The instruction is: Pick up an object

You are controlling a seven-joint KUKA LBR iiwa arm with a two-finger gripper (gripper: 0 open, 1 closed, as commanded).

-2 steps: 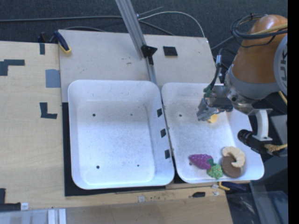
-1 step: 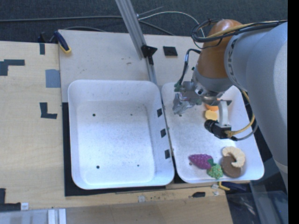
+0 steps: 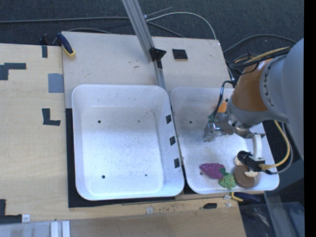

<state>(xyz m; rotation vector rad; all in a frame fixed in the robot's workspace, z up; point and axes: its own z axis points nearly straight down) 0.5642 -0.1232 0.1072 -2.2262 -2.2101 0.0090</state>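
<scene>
The purple grapes (image 3: 212,170) are lying in the right bin (image 3: 192,112), along its near edge and about midway across it. They are looking like a small plastic or rubber toy bunch, so I am judging them to be light, a little springy and bumpy rather than slick, with nothing fragile about them. The bunch is lying flat and low, so a hold across its narrow width, near the fat middle rather than the tapering tip, is looking like the safest place to take it.

Just beside the grapes, toward the near right corner of the bin, a green lump (image 3: 227,181) is sitting, and it is touching or nearly touching a brown disc (image 3: 244,177) right in that corner. Both are likely light toys too. The disc is lying flat and close to the bin wall, which is leaving little room to close around it. The green lump is small and is crowding its neighbours.

The claw (image 3: 212,131) is hanging over the middle of the right bin, apart from all three things and nearer the far side than they are. I cannot tell whether it is wide or narrow, and nothing is showing in it. The grey and orange arm (image 3: 252,95) is reaching in over the bin's right edge. The left bin (image 3: 118,142) is sitting alongside on the pale surface (image 3: 108,58).
</scene>
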